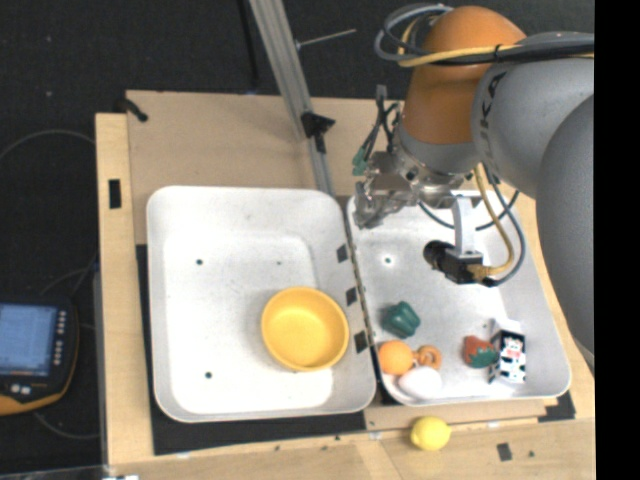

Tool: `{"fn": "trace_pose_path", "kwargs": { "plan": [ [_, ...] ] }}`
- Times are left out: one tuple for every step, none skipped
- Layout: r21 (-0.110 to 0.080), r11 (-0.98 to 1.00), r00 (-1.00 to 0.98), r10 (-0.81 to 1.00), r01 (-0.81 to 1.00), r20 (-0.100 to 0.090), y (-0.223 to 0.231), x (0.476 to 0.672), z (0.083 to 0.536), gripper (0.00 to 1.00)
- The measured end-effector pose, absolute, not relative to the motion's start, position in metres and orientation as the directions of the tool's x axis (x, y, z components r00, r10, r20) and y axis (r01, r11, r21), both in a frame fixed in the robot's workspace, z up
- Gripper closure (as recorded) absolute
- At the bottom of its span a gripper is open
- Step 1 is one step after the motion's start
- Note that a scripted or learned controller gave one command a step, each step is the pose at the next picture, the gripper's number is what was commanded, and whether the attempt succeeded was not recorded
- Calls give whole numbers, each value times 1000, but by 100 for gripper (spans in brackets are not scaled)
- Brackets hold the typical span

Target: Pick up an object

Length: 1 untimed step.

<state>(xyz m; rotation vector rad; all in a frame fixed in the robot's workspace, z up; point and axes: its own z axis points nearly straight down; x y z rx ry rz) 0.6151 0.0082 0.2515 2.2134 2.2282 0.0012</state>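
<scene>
At far left, off the bench, a handheld pendant (30, 353) with a lit blue screen rests on the dark floor. The left bin (200, 228) holds a yellow bowl (304, 328), upright, near its right wall. Below both bins, a yellow lemon-like fruit (430, 433) lies on the bench edge. In the right bin (540, 308), a green block (402, 318) lies near the left wall; an orange ball (394, 356) touches a white object (420, 382) at the front corner. A small red-and-white toy (500, 353) lies further right. The gripper (372, 206) hangs over the right bin's rear left corner, well apart from these objects; whether it is spread or closed cannot be made out.
</scene>
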Motion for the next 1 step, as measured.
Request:
{"fn": "trace_pose_path", "kwargs": {
  "plan": [
    [2, 6, -6, 1000, 1000, 0, 49, 627, 253, 100]
  ]
}}
